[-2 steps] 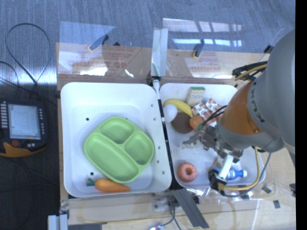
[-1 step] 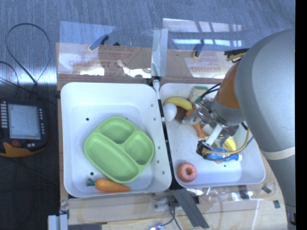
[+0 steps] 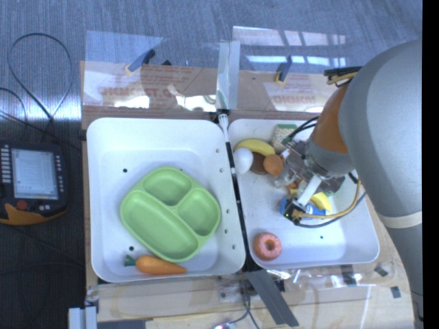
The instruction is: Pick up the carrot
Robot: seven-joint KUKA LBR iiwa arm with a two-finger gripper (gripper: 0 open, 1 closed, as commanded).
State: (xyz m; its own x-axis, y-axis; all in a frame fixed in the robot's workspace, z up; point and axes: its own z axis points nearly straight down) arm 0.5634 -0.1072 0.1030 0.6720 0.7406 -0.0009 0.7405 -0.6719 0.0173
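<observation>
While the grey arm (image 3: 391, 136) with its orange band fills the right side of the camera view, it reaches down into the right bin (image 3: 357, 242), and the gripper (image 3: 300, 192) sits low among the things lying there; whether it is open or closed cannot be told from this angle, and nothing can be seen held by it. Beneath everything, the tabletop (image 3: 164, 88) carries the two shallow white bins side by side, with clear plastic sheets and brown card along the far edge. Off to the left, on the blue-grey floor, lies a control pendant (image 3: 31, 184) with a lit screen and a black cable looping away from it.

Most of the left bin (image 3: 110, 142) is taken up by a green divided plate (image 3: 171, 213) with three compartments. Just beside the plate's near edge, against the front wall of that bin, lies the carrot (image 3: 159, 266), orange, on its side, with its green top pointing left. It is well apart from the gripper, in the other bin entirely.

Within the right bin, a yellow banana (image 3: 255, 145) lies near the far left corner, with a white egg-like object (image 3: 243, 160) just beside it and a brown-orange rounded item (image 3: 269, 164) touching the banana's underside. A red apple (image 3: 267, 246) rests near the front wall. Close under the gripper are small yellow and blue items (image 3: 317, 204), too tangled with cables to identify.
</observation>
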